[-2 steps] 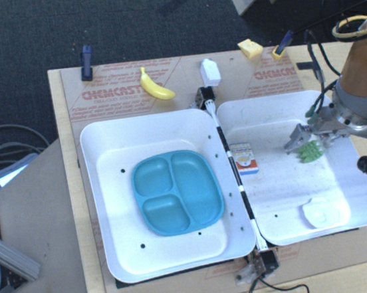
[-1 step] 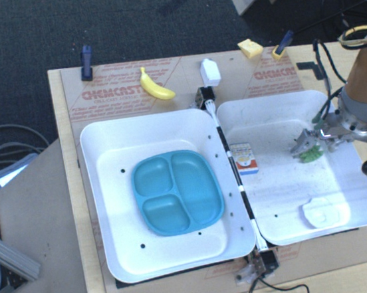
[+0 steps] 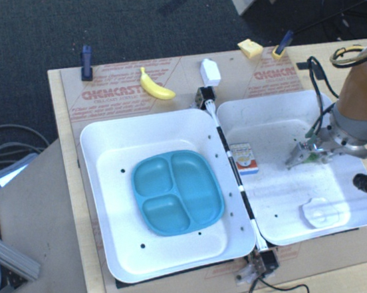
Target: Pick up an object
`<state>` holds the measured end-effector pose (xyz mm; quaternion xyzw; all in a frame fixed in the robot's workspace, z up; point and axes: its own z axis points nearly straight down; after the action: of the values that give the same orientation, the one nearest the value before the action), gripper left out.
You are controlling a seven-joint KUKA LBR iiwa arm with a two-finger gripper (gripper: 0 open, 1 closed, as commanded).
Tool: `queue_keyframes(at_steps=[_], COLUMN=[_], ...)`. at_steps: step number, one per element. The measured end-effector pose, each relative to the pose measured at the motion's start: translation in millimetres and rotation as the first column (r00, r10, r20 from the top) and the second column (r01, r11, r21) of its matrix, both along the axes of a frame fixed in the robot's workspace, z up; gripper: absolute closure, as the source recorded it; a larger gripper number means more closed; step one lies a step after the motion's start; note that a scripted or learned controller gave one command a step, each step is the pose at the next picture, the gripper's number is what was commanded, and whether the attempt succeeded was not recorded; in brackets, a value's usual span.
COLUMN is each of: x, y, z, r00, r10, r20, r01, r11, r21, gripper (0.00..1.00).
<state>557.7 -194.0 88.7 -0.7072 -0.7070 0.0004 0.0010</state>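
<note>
- In the right bin (image 3: 266, 115), the gripper (image 3: 300, 155) is hanging low over bare floor, its fingers seeming spread and gripping nothing
- The small box (image 3: 243, 158) is lying to its left, against the bin's left wall, leaving little room on that side

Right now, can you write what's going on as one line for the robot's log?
claw: low in right bin, grip unclear | small box: right bin, left wall | blue tray: left bin | banana: on bench

Arm (image 3: 363, 95) cut off at 3 o'clock edge; pincer (image 3: 303, 153) tips too small to read (blurred); small box (image 3: 243, 158) label illegible.
</note>
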Motion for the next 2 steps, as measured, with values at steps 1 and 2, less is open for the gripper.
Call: queue_keyframes(at_steps=[1,2], x=[75,34], y=[-18,14], z=[-3,-4], r00=[1.0,1.0], r10=[0.003,0.001], r20=[0.004,0.001], r01=[-0.003,-0.001], r11=[1.0,1.0], r21=[0.002,0.0], gripper=[0.0,0.0])
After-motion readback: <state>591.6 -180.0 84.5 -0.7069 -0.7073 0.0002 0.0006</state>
